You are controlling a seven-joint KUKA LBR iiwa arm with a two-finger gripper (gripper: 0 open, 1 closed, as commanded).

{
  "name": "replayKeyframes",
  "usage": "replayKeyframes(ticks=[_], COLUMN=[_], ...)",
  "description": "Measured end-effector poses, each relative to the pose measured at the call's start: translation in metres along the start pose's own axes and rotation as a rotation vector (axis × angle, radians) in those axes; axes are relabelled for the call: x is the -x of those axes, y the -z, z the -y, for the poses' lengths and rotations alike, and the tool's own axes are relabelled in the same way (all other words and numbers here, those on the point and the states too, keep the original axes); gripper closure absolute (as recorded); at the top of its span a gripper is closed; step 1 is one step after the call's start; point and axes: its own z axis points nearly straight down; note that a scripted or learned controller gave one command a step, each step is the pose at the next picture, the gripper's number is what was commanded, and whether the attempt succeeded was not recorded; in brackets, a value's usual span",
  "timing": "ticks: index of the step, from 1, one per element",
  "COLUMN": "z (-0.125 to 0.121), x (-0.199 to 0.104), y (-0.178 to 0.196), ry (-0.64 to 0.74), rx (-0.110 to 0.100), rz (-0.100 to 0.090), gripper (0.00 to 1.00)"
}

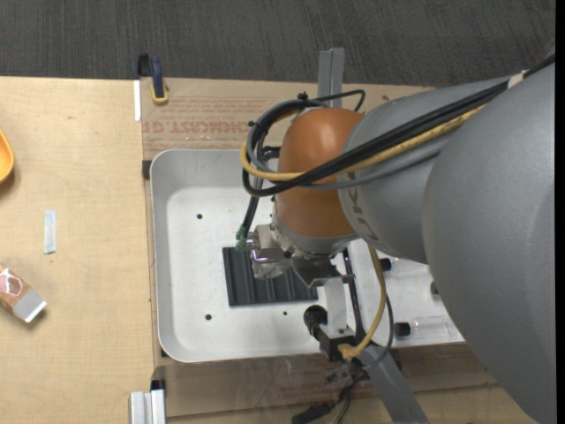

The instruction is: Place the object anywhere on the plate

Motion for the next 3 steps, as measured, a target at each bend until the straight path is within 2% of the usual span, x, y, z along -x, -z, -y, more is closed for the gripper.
replayKeyframes(ticks=[1, 2, 3], z=[0.002, -0.044, -0.024], x=[0.0, 0.033, -0.029], y=[0.041, 0.053, 0.072], ry=[0.196, 0.212, 0.253], rx=[0.004, 0.003, 0.004], rz=[0.0, 0.0, 0.0], gripper=[1.0, 1.0, 1.0])
